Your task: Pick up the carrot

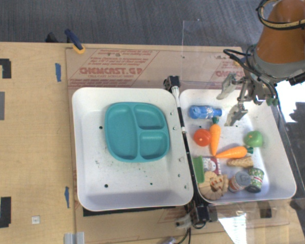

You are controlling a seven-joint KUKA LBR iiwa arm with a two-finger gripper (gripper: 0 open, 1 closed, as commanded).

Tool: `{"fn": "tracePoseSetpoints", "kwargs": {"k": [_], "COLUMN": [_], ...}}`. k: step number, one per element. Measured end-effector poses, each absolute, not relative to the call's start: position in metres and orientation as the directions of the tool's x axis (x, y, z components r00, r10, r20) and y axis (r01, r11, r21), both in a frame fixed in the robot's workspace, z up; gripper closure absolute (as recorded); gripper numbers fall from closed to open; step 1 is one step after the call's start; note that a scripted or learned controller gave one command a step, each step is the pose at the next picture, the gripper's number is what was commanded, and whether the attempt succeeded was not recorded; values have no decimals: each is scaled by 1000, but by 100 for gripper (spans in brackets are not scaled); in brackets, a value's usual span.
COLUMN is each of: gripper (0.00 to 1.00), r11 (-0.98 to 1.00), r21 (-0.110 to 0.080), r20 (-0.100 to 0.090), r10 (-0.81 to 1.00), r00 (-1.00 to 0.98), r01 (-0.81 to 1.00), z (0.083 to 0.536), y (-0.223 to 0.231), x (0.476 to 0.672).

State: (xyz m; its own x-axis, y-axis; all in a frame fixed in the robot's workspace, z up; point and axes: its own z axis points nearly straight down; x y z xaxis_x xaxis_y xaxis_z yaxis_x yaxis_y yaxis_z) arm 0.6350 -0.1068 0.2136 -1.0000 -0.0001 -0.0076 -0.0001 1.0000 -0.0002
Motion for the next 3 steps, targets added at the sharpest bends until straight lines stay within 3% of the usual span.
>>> {"fn": "tracePoseSetpoints", "kwargs": {"k": [1,2,3], "gripper": [0,100,100], "r11": [938,938,635], "r21": [-5,-6,-18], "r20": [-13,-18,-20], "r10": [-345,-346,-772], "r00": [-938,-938,-635], "r01": [-345,-346,-772], "z": [101,111,95], "y": [-101,-99,-109], "x": [617,619,583]}}
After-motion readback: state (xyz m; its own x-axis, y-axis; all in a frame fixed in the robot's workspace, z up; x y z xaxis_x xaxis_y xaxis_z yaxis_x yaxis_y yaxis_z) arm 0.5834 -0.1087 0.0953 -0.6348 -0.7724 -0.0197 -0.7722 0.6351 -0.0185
